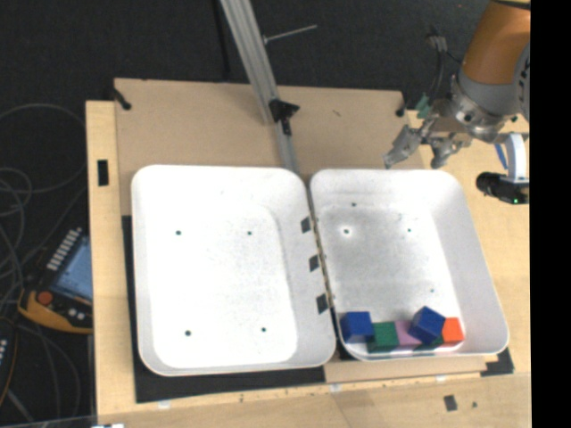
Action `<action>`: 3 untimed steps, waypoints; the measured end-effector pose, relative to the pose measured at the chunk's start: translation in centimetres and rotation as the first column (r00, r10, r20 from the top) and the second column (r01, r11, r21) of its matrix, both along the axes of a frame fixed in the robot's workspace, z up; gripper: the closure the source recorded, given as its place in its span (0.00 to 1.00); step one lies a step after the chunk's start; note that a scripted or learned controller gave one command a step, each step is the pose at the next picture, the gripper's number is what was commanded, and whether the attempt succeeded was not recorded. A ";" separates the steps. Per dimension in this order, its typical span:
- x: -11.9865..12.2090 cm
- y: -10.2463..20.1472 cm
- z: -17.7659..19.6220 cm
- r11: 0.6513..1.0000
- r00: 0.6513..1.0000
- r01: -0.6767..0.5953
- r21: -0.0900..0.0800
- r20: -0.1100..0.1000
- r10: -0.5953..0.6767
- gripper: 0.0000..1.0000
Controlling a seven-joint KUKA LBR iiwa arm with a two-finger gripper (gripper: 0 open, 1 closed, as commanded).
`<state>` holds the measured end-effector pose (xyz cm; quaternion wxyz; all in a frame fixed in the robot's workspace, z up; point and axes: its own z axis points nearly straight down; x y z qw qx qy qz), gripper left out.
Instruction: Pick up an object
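The arm (500, 34) reaches in over the far right corner of the tabletop (205, 123), and its hand (426, 150) hangs just beyond the far rim of the right bin (473, 230), with its two fingers spread apart and nothing between them; judging by that pose it is parked high and clear of the bins, ready to come down for a grab. The things it could pick up lie well apart from it, all crowded along the near rim of the right bin: a blue block (357, 325) at the left end of the row, a green block (384, 335) just beside it, a pink piece (408, 334) half hidden behind a second blue block (429, 324), and an orange block (452, 330) at the right end, touching that blue one. They probably sit there because the bin floor slopes or because they have slid against the wall, which would make a clean pinch awkward, since the rim and the neighbours leave little room for fingers. The left bin (147, 239) lies alongside, touching the right one at a clipped seam. A slanted metal rail (254, 52) rises from the far edge of the tabletop, and a handheld pendant (67, 279) rests on the floor off the left edge. No brand, label or writing is legible anywhere
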<state>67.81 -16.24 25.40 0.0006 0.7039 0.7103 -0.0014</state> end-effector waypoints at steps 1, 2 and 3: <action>0.1 -0.1 1.2 1.000 1.000 -0.005 -0.003 0.002 0.005 1.00; 0.2 9.1 -6.1 1.000 1.000 0.001 0.005 -0.003 -0.001 1.00; -3.5 6.6 -16.1 1.000 1.000 0.011 0.001 -0.005 -0.011 1.00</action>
